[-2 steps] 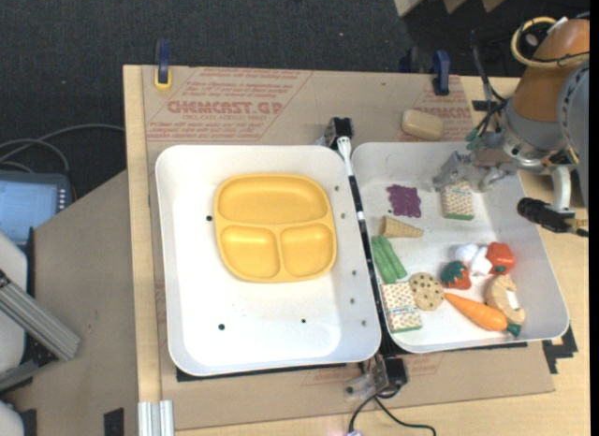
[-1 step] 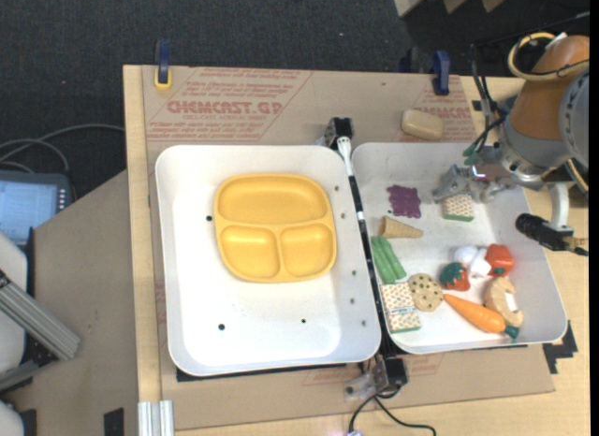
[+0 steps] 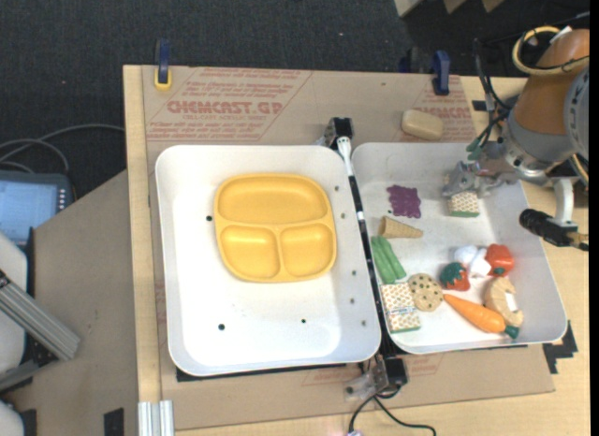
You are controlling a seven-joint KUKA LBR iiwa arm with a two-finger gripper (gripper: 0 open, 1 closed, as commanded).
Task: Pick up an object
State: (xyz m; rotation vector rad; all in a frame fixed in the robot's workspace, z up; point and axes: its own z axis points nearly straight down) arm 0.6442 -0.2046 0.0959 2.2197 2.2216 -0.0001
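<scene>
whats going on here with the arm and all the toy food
A robot arm reaches in from the right over the right bin, which holds a scatter of toy food. Its end effector sits low at the bin's far end, right at a small pale block. Whether it has gripped the block cannot be told. A carrot, a cookie and a purple piece lie in the same bin. The left bin holds a yellow tray.

Single fixed cam above bench (image 3: 140, 238), slanted down, both bins (image 3: 187, 331) fully in frame, mid-range.
</scene>
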